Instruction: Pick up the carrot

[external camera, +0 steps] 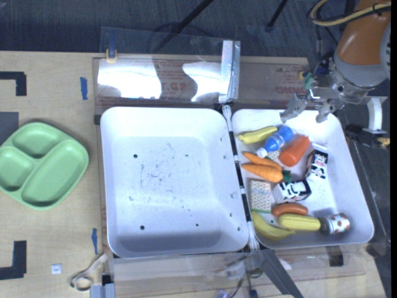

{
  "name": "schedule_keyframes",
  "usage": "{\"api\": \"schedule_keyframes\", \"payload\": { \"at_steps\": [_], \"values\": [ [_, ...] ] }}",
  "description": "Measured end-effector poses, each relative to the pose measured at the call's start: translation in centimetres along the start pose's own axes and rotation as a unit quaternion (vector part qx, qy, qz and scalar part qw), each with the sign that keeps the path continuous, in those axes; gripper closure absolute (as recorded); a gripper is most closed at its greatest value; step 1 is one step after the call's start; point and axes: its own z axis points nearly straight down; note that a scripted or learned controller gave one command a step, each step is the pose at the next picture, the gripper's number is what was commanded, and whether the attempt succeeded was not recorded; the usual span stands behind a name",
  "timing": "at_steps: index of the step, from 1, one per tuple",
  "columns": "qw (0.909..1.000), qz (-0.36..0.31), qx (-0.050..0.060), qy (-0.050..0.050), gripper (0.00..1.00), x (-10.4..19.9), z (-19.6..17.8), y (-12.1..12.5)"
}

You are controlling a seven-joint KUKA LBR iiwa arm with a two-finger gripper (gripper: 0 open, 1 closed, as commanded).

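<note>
A pale wooden tabletop carries two shallow white bins side by side, with dark blue-grey floor beyond its far edge. The left bin shows a bare bottom with faint scuff marks. A green divided plate sits on the tabletop to the left of it, well apart. Blue tape marks and black corner marks dot the wood.

The right bin is crowded. The carrot lies near that bin's left wall, about halfway up: orange, tapered, with a small green end pointing right, and it looks like two orange pieces lying close together. Just above it sit a banana, a blue bottle and an orange bottle. Lower down lie a corn cob and another banana.

The gripper hangs over the bin's far right corner, its fingers spread apart and holding nothing, well apart from the carrot.
</note>
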Motion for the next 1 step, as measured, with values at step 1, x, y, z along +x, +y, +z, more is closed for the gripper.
{"api": "schedule_keyframes", "payload": {
  "at_steps": [1],
  "values": [
    [1.0000,-0.001,0.000,0.000,1.00,0.10,-0.90,0.12]
  ]
}}
